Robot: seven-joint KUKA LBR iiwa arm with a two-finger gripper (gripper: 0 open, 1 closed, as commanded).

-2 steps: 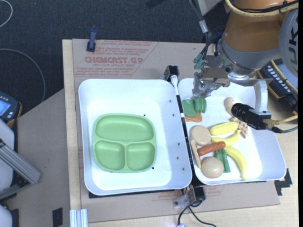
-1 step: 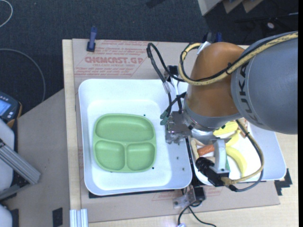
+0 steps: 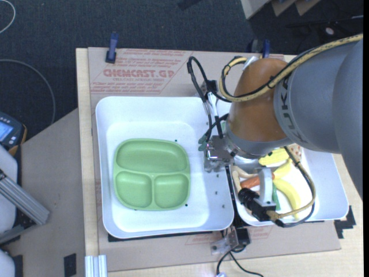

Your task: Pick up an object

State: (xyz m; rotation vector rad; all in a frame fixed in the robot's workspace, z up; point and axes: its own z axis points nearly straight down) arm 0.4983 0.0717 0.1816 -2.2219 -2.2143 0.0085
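My arm (image 3: 323, 97) reaches in from 3 o'clock, and its orange band (image 3: 256, 105) sits over the wall shared by the two white bins. My hand (image 3: 214, 153) hangs just below that band, low over the divide and at the 3 o'clock edge of the left bin (image 3: 109, 115). My own wrist covers most of it, so I cannot tell whether it is spread, pressed together or pinching anything.

The left bin holds one thing: a pale green plate (image 3: 153, 175) with three compartments. It lies flat toward the bin's 7 o'clock side, near my hand but apart from it.

The right bin (image 3: 333, 184) is largely under my arm. At its 9 o'clock end, just beside the divide, I see a small heap. It has yellow pieces (image 3: 288, 190) that look like a banana, an orange piece (image 3: 249, 182) at their 9 o'clock side, and a thin green strip (image 3: 275, 199) between them.

Both bins rest on the brown desk (image 3: 144, 69), which has a blue clamp (image 3: 111, 47) at its 11 o'clock corner.
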